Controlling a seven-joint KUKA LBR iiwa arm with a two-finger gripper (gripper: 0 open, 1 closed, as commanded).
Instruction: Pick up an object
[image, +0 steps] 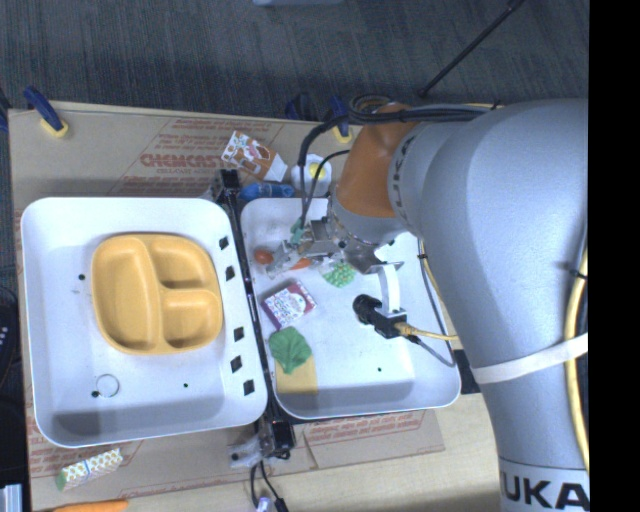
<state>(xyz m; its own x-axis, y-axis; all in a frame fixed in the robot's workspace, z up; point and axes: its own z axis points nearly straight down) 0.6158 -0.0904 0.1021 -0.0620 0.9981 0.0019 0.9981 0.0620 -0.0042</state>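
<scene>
Orange piece (268, 256) beside end effector (312, 240)

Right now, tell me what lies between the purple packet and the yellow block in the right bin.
In the camera view, a green leaf-shaped piece lies between the purple packet and the yellow block, overlapping the block's top edge.

Yellow tray (155, 292) in white bin (40, 300); green leaf (289, 348) — grey arm (500, 230), orange band (365, 175)

Grey arm (500, 250) reaches from right, pincer (318, 240) lowered.
</scene>
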